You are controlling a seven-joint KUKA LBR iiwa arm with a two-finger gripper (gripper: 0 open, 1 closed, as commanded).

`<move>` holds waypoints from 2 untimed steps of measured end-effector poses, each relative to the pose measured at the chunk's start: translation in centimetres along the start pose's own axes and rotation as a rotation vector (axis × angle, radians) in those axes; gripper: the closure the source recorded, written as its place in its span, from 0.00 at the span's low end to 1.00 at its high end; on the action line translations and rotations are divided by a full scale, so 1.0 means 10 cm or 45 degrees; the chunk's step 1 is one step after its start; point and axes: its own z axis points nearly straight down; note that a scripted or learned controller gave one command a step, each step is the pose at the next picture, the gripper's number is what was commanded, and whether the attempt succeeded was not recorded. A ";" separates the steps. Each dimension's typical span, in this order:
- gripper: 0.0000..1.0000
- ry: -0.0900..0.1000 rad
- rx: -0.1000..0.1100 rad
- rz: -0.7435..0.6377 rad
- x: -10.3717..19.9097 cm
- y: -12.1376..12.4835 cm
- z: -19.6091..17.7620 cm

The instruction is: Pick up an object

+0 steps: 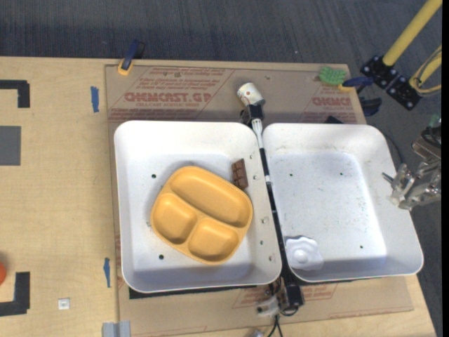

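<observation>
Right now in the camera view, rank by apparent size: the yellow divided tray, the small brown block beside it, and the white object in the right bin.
1. yellow divided tray, by far the largest
2. white object, in the right bin's near-left corner
3. brown block, slightly smaller, though the margin over the white object is modest

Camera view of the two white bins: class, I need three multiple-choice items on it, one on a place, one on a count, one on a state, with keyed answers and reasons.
1. Where does the yellow tray lie?
A. left bin
B. right bin
C. on the cardboard outside the bins

2. How many compartments does the yellow tray have?
A. two
B. three
C. five

3. How does the yellow tray sit?
A. open side up
B. upside down
C. standing on edge

Answers:
1 A, the yellow tray rests on the floor of the left bin.
2 B, one long hollow and two smaller ones show.
3 A, its hollows face the camera.
</observation>
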 end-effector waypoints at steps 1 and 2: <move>1.00 0.001 -0.006 -0.691 -0.06 -0.07 0.47; 1.00 -0.002 -0.004 -1.195 -0.35 -0.40 0.44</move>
